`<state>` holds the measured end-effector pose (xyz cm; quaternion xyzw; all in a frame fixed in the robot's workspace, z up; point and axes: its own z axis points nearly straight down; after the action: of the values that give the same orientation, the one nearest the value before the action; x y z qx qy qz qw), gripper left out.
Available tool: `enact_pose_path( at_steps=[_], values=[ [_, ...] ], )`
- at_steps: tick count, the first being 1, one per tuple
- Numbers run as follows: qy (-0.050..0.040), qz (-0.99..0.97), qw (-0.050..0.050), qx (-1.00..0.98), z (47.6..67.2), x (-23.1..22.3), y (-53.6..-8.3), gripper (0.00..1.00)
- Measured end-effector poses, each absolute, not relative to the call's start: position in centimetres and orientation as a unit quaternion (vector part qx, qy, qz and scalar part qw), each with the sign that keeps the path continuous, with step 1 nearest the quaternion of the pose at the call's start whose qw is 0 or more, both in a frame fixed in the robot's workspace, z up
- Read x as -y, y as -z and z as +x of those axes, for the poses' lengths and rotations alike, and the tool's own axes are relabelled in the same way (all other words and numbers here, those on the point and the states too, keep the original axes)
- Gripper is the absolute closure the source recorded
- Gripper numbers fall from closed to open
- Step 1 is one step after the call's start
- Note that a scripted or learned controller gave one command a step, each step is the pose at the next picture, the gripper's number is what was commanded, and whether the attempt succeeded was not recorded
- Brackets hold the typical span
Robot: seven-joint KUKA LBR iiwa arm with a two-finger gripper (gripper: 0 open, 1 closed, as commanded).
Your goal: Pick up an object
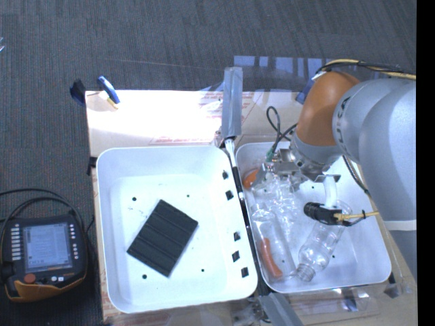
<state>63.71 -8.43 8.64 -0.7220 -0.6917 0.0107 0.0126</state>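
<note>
My gripper hangs low over the back left part of the right bin, under the orange band of the arm. Around it lies a clutter of clear plastic. A clear plastic bottle lies on its side at the bin's front, just right of the gripper. A long orange item rests near the front left wall, and a small orange piece sits by the back left corner. In the left bin a black ribbed slab lies flat and apart from the arm.
A black and yellow fitting sticks out from the arm above the bottle. A grey post stands behind the wall between the bins. A control pendant lies on the floor at left. A blue clip sits at the board's back left corner.
</note>
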Motion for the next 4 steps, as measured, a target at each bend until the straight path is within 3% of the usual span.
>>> enact_pose_path(
  at_steps=[1,2,3,4],
  values=[
    [-0.0047,-0.682,0.006,0.731,64.1,8.0,-10.9,0.00],
    [-0.0028,-0.681,0.004,0.732,64.2,13.6,-11.4,0.00],
    [-0.0006,-0.619,0.003,0.785,62.0,18.5,-9.8,0.00],
    [-0.0004,-0.578,0.004,0.816,59.2,18.6,-11.5,0.00]
  ],
)
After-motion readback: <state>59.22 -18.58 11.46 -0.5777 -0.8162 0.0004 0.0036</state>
